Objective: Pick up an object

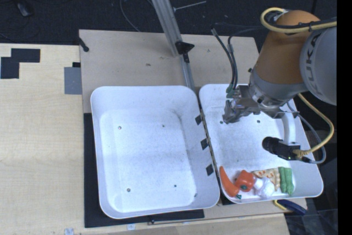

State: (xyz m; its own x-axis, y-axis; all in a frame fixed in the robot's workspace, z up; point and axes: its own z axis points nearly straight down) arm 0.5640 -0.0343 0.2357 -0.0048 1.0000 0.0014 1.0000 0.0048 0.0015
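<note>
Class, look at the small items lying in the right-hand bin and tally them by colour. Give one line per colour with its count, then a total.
Orange: 1, carrot-shaped item
Red: 1, item
White: 1, item
Tan: 1, item
Green: 1, item
Total: 5, clustered at the right bin's near edge; they overlap, so the count is approximate.

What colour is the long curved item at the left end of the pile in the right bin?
Orange-red, seen in the camera view.

Arm (286, 58) bent down, hand (234, 113) low
</note>
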